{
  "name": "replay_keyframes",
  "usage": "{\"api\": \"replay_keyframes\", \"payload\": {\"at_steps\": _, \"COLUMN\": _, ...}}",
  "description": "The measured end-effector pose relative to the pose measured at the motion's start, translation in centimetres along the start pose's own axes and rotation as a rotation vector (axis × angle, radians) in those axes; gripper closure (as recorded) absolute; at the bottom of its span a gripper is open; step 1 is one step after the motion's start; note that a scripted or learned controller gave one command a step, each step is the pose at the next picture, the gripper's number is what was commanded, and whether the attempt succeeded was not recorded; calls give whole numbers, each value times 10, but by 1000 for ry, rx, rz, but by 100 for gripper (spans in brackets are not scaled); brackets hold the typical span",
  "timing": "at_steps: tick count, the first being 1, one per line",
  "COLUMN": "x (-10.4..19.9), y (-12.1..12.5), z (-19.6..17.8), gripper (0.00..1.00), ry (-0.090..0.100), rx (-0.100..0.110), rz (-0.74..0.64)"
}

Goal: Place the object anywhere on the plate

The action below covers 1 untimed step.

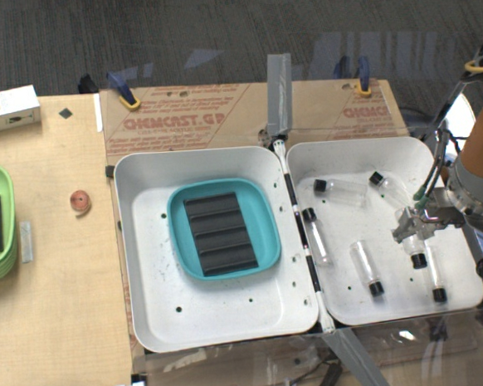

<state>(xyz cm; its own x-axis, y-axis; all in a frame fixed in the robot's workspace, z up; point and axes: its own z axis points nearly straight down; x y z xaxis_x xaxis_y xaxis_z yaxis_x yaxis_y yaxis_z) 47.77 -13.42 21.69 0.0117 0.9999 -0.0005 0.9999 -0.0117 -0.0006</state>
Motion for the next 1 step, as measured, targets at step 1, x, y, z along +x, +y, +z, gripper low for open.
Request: {"api": "replay_keyframes", "payload": {"at_steps": 1, "x": 0, "y": 0, "z": 0, "gripper": 0, "ry": 0, "rx": 0, "rz": 0}}
